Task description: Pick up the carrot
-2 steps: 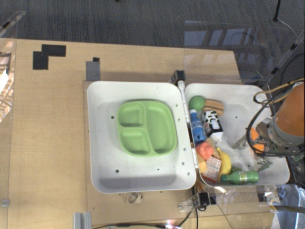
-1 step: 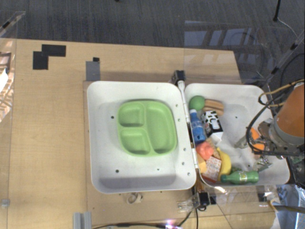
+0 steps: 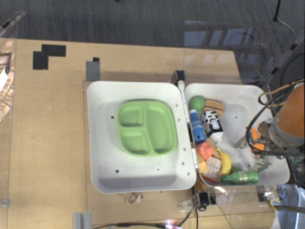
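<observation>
A small orange carrot [image 3: 257,140] shows at the right side of the right bin [image 3: 238,92], partly hidden by the arm's wrist. My gripper [image 3: 261,151] hangs low over that spot, directly at the carrot, below the orange band of the arm [image 3: 291,112]. The wrist body and cables cover most of the carrot, so I cannot see whether it is gripped or only lying beside the gripper.
The right bin's left side is crowded: a green ball [image 3: 196,102], a blue bottle [image 3: 196,126], a black-and-white item [image 3: 213,121], a pink piece [image 3: 206,150], a banana [image 3: 225,161] and a green bottle [image 3: 240,177]. A green divided plate [image 3: 145,128] lies in the left bin [image 3: 102,142].
</observation>
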`<state>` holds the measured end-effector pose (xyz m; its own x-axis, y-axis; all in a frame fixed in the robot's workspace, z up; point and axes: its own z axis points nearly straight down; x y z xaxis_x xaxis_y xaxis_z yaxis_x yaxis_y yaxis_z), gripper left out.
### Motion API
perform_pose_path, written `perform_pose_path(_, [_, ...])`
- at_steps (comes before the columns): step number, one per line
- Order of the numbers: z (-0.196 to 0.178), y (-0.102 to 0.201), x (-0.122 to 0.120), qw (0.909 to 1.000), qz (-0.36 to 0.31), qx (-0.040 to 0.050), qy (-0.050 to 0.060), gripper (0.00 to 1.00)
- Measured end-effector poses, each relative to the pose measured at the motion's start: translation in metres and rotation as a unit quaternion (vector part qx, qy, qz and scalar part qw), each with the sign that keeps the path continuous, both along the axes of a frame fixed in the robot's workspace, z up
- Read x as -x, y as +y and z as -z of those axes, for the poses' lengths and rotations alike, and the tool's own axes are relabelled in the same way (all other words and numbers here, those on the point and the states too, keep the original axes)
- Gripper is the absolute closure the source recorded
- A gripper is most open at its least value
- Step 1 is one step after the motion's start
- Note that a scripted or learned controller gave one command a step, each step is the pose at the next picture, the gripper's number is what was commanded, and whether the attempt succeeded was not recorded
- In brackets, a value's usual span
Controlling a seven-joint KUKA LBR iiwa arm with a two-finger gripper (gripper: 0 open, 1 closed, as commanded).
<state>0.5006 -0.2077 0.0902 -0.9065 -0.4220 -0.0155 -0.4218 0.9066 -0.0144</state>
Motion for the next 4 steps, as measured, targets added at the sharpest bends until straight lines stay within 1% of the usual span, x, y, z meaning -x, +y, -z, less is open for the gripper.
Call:
perform_pose_path(1, [0.001, 0.008, -0.003, 0.9775, -0.211, 0.0012, 0.002, 0.0])
perform_pose_path(2, [0.001, 0.003, 0.005, 0.9597, -0.281, 0.0029, 0.002, 0.0])
perform_pose_path(3, [-0.013, 0.004, 0.0, 0.9598, -0.281, 0.0055, -0.004, 1.0])
perform_pose_path(4, [-0.025, 0.006, -0.005, 0.9598, -0.28, 0.0066, -0.009, 1.0])
